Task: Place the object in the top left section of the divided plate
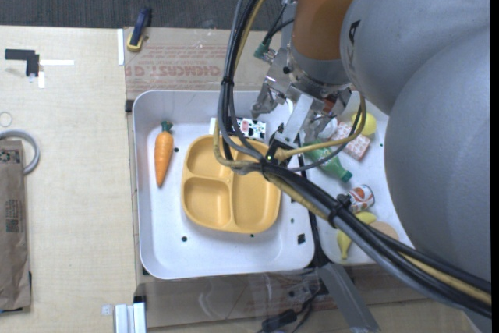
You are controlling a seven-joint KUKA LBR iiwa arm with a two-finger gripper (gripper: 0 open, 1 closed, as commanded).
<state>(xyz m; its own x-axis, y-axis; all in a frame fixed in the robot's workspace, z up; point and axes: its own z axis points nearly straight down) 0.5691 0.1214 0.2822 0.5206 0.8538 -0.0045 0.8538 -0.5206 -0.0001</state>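
A yellow divided plate (231,195) lies in the left white bin (152,246), with two small sections on its left and one large section on its right. All three sections show bare yellow. An orange carrot (162,155) with a green top lies to the left of the plate on the bin floor. My gripper (290,118) hangs over the wall between the two bins, just above the plate's upper right corner. Black and yellow cables cross over the plate's top edge and hide part of it.
A small patterned card (252,126) lies by the plate's top edge. The right bin holds a green bottle (329,161), a yellow lemon (366,123), a pink box (352,146), a small can (361,197) and a banana (348,236). The arm covers much of that bin.
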